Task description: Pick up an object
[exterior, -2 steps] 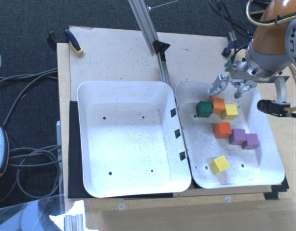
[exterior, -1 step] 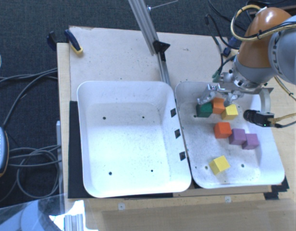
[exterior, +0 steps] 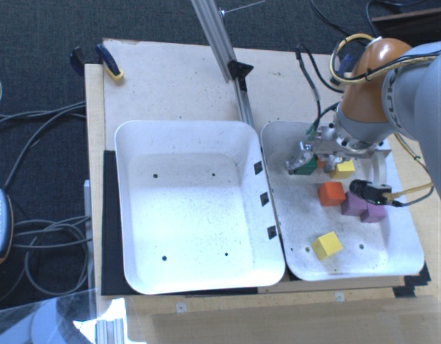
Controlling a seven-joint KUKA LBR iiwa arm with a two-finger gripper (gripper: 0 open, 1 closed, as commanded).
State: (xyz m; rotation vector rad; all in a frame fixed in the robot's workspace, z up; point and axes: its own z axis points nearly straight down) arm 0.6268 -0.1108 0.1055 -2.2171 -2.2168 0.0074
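Green obj [exterior: 303, 167] by gripper [exterior: 306, 158], long axis approx left-right.

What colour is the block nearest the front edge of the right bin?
Yellow. The block shows clearly in the camera view.

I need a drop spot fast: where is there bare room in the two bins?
The left white bin is bare throughout. In the right white bin, floor is free along its left wall. It is crowded around the claw, orange block and purple block.
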